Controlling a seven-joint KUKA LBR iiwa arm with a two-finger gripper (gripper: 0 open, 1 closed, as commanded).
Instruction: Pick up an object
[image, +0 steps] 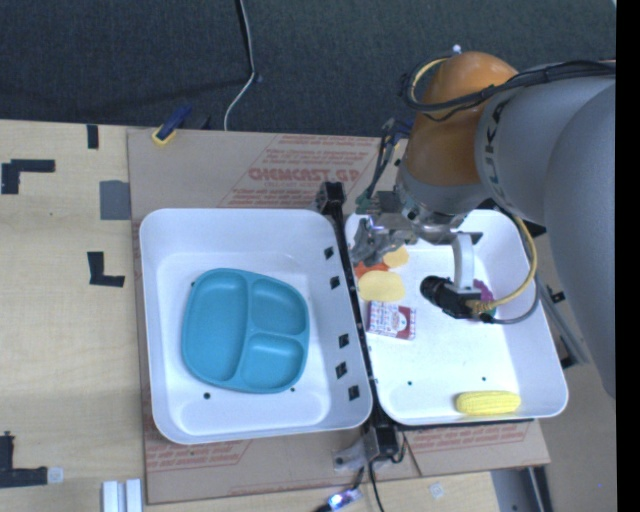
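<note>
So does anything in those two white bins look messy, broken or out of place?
Nothing stands out. The blue divided plate lies flat in the left bin; the yellow corn cob and small red-and-white packet lie apart, intact.

Pincer (374, 243) fingertips indistinct amid clutter
</note>
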